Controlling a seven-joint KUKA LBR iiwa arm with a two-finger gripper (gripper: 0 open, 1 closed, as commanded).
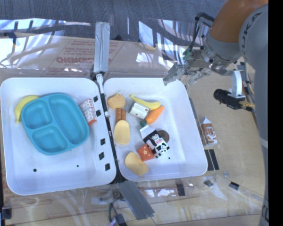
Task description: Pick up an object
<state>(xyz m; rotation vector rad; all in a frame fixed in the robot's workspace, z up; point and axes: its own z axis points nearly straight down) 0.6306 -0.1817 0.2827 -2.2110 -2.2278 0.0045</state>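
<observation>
Nearest the camera, the right white plastic bin [196,150] holds a pale yellow potato-shaped toy [136,164], a small black-and-white cow figure [159,143], an orange plastic carrot [154,115] and a yellow toy banana [145,102]; the left white bin [14,173] carries a blue 3-compartment tray [54,122]. Beyond, the grey two-finger gripper [178,76] hovers above the right bin's far rim, fingers spread, gripping nothing. The approach appears under way; next it must descend onto 1 object
</observation>
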